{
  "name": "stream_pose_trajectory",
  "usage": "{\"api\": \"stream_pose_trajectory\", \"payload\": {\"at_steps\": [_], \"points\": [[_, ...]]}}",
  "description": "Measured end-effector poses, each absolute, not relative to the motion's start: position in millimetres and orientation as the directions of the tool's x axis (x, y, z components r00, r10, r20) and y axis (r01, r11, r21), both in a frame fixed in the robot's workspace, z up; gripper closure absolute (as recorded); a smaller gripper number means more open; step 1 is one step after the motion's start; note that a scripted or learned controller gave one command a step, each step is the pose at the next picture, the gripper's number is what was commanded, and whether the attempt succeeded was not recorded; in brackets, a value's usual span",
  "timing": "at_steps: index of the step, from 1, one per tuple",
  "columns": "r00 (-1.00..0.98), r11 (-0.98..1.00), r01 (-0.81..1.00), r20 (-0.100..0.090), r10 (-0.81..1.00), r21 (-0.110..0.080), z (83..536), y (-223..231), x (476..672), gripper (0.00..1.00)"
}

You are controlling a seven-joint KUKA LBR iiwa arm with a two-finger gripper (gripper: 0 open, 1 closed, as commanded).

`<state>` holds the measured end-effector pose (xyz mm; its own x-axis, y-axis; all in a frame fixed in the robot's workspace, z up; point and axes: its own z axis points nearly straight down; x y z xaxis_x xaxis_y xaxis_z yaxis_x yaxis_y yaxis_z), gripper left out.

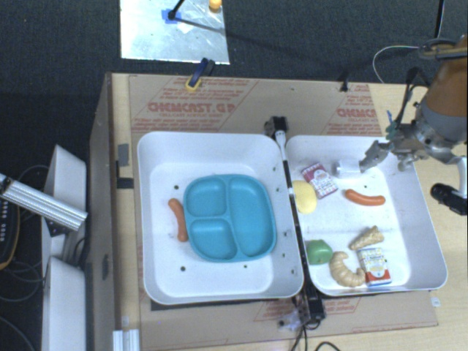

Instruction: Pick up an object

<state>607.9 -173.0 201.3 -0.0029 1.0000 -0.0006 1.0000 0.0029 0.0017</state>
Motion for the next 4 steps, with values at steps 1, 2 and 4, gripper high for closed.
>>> {"api": "stream_pose_trajectory", "payload": {"at_steps": [1,2,4], "points": [[-0.001,0.001,1.000,0.000,1.000,0.000,114,-185,597.3,0.00],[-0.004,0.004,1.000,0.001,1.000,0.000,84,-123,592.1,0.00],[-0.004,0.004,1.000,0.000,1.000,0.003,95,-124,593.0,0.00]]}}
